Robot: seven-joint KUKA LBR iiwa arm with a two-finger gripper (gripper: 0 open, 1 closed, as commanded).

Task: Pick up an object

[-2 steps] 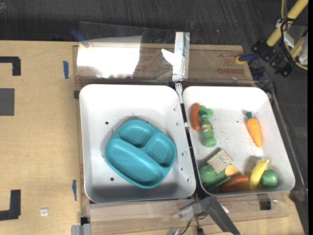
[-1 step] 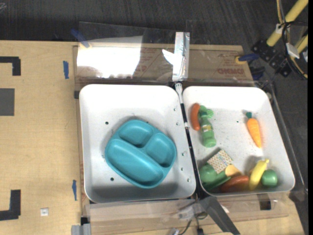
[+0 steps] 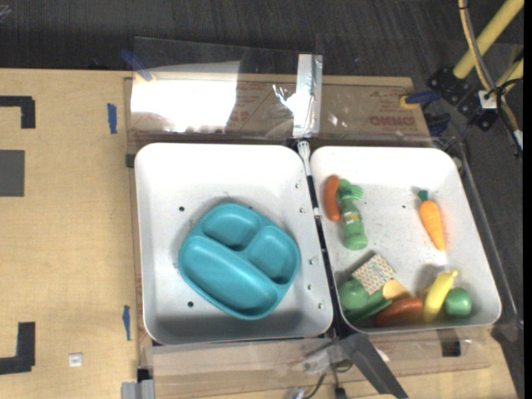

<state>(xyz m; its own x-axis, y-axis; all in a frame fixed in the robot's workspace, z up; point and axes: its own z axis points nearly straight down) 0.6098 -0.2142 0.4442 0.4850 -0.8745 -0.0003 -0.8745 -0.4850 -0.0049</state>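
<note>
The right bin [image 3: 391, 169] holds several toy foods. An orange carrot [image 3: 431, 221] lies near its right wall. A green bottle [image 3: 352, 219] lies next to an orange-red piece [image 3: 332, 198] by the left wall. Along the front edge sit a green round piece [image 3: 356, 296], a patterned card-like packet [image 3: 375, 274], a red piece [image 3: 402, 309], a yellow banana [image 3: 438, 293] and a green ball [image 3: 458, 302]. The left bin [image 3: 166, 181] holds a teal divided plate [image 3: 239, 258].
A clear plastic sheet with tape [image 3: 306, 94] stands behind the bins. Yellow cables [image 3: 490, 23] and a black fixture [image 3: 465, 90] sit at the upper right. Cardboard bench surface [image 3: 58, 223] extends to the left.
</note>
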